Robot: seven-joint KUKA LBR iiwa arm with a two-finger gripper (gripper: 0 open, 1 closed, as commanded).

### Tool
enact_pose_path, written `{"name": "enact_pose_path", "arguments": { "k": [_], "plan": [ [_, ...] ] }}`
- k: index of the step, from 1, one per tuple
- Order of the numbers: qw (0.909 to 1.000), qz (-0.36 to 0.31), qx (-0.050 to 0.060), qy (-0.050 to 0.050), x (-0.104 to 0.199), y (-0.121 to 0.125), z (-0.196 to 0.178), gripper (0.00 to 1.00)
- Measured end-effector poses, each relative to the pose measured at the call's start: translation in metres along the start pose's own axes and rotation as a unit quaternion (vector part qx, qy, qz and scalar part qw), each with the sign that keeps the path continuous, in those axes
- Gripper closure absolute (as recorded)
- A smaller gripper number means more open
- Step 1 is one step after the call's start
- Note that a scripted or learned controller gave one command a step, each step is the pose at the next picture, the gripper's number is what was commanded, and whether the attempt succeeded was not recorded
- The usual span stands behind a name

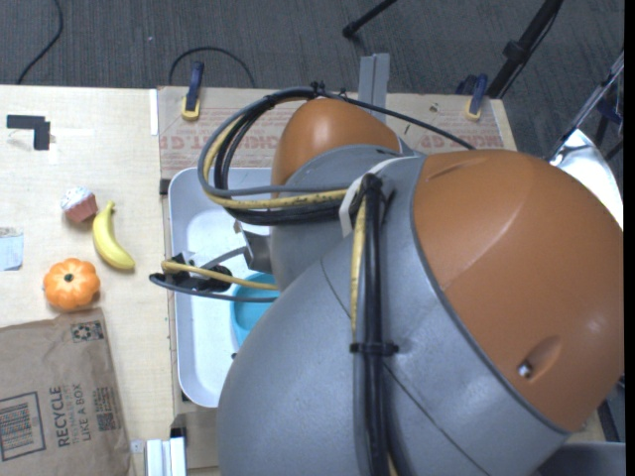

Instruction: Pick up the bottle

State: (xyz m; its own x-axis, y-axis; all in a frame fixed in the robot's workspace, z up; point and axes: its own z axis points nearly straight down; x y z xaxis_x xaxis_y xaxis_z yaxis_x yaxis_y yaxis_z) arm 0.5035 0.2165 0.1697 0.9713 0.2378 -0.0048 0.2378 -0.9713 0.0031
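while the bulky grey and orange robot arm (pixel 437 305) fills the foreground over the shallow white plastic bin (pixel 190 266), its gripper's state cannot be told. a light blue object (pixel 254 300) beneath it may be the bottle, so no pickup is confirmed. farther left, a yellow banana (pixel 111 238) and a small orange pumpkin (pixel 71 284) lie on the bench.

A robotics lab: clamped bench (pixel 79 157), camera stands (pixel 536 28), floor cables (pixel 40 28).

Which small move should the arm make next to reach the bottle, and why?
Probably lift the arm slightly. It covers most of the white bin, and only a blue item, perhaps the bottle, peeks out beneath it, so the target cannot be confirmed.
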Motion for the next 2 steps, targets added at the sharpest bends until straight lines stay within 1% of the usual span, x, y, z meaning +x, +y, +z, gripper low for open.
{"name": "enact_pose_path", "arguments": {
  "k": [1, 2],
  "plan": [
    [1.0, 0.002, 0.0, -0.001, -0.042, 0.058, 0.0, 0.0],
    [0.9998, 0.019, 0.001, 0.0, -0.065, 0.169, -0.055, 0.0]
  ]
}}
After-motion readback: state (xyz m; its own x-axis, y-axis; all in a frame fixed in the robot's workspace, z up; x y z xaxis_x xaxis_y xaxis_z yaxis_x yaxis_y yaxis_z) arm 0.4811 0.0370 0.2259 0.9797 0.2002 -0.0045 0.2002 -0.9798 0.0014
